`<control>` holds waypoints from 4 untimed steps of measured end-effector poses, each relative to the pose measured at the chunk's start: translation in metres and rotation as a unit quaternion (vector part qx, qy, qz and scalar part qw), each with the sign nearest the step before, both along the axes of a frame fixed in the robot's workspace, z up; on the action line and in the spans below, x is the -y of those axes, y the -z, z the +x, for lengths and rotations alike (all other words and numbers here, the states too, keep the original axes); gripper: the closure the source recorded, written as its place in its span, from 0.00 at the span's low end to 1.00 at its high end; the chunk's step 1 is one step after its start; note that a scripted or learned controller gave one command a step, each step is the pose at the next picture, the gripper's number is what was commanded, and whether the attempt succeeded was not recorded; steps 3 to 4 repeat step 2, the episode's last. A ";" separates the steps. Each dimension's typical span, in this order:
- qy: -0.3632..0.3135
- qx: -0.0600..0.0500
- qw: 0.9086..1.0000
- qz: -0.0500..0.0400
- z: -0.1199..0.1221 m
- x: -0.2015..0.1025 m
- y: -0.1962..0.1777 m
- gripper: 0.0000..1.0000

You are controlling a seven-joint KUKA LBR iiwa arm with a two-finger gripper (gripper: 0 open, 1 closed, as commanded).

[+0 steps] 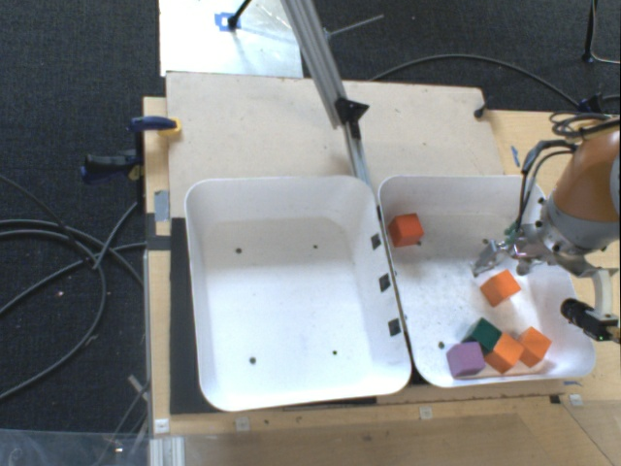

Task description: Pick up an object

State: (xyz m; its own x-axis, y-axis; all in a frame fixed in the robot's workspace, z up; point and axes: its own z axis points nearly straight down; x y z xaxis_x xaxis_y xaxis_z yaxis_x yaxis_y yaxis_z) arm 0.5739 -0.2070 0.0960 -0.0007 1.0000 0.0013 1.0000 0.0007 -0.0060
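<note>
My gripper (501, 256) hangs over the middle of the right bin (437, 289), reaching in from the right below the orange-banded wrist (587, 187). An orange block (500, 287) lies just under and in front of the gripper; I cannot tell whether they touch. Another orange cube (406, 229) sits near the bin's far left wall. At the near right corner are a green block (482, 334), a purple block (466, 359) and two more orange blocks (505, 353) (535, 346), packed close together.
The left bin (209, 289) stands beside the right one, sharing a divider edge with black tabs (384, 282). A slanted metal pole (320, 47) crosses the bench top above the bins. Cables run along the floor at left and near the arm at right.
</note>
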 end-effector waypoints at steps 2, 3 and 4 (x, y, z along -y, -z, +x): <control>-0.002 0.005 1.000 -0.001 0.004 0.000 -0.016 0.00; -0.002 0.005 1.000 -0.001 0.004 0.000 -0.016 0.00; -0.002 0.005 1.000 -0.001 0.004 0.000 -0.016 0.00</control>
